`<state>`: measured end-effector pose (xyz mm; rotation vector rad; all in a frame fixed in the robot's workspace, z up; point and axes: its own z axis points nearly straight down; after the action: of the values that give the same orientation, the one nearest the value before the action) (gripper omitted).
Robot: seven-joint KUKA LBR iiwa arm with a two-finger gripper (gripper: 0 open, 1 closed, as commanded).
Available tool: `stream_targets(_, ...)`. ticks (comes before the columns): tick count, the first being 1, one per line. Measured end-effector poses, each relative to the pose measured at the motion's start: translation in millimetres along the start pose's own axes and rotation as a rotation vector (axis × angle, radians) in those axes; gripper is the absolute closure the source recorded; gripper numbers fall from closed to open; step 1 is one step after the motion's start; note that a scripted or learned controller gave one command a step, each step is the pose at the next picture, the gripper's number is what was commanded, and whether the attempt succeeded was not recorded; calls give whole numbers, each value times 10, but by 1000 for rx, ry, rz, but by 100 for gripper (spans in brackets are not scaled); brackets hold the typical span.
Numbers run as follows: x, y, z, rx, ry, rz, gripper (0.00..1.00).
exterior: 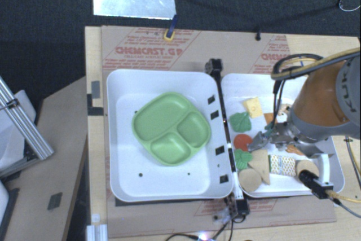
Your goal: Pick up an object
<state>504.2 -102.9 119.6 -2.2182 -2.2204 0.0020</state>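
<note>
Clutter in the right bin [333,169] could spoil the pick: the gripper [260,141], its state impossible to tell, is poised beside a red piece [242,141] crowded by green neighbours [240,120].

Gripper [258,141] lowered into right bin [338,178]. Red piece [243,141] just left of it, green leafy piece [240,121] above-left, tan pieces [255,169] below. Green divided plate [171,128] seen far left.
</note>
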Motion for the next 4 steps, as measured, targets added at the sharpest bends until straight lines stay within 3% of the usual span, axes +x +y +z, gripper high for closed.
stream_targets(1, 1, 12, 354, -4, 0, 0, 0)
stream_targets(2, 4, 32, 224, -10, 0, -1, 100)
stream_targets(4, -145, 122, -767, -10, -3, -4, 100)
